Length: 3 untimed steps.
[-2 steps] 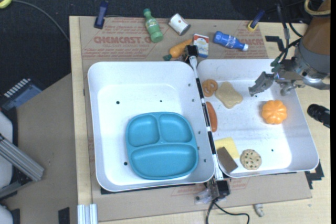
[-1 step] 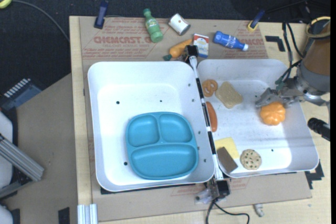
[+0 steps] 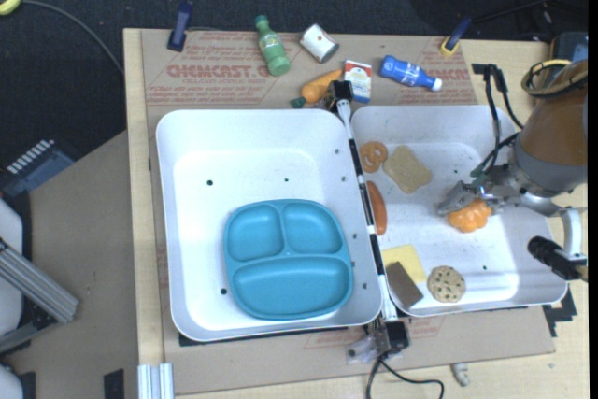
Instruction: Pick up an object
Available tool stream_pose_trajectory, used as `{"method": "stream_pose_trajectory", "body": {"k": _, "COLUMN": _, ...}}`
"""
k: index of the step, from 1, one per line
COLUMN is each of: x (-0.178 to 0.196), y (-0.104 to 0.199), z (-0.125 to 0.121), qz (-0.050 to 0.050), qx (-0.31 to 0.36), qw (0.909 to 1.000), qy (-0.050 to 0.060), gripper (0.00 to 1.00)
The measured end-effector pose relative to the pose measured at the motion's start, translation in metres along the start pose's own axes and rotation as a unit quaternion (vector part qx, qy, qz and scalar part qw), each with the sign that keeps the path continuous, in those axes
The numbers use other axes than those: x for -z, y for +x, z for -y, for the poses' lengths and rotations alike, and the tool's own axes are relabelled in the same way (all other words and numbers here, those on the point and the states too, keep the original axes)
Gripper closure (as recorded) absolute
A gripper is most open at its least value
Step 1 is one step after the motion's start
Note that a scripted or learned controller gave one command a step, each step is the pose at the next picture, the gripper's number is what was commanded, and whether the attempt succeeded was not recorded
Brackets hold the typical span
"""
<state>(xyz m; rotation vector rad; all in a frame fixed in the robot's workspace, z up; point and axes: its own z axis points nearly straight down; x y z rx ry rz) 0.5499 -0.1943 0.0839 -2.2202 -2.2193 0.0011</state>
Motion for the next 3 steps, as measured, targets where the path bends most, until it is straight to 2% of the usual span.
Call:
{"method": "stream_pose_trajectory", "body": {"k": 1, "x": 0.011, "y": 0.000, "z": -0.001, "qz": 0.001, "qx": 0.000, "qw": 1.0000, "qy": -0.002, "gripper": 1.00}}
{"method": "stream_pose_trajectory", "body": {"k": 2, "x": 0.112, "y": 0.078, "z": -0.066, "qz": 0.000, "qx": 0.002, "qw": 1.0000, "qy": -0.003, "gripper": 1.00}}
{"method": "stream_pose_trajectory", "body": {"k": 3, "x": 0.134, "y": 0.135, "z": -0.035, "qz": -0.001, "qx": 0.001, "qw": 1.0000, "qy": 0.000, "gripper": 1.00}}
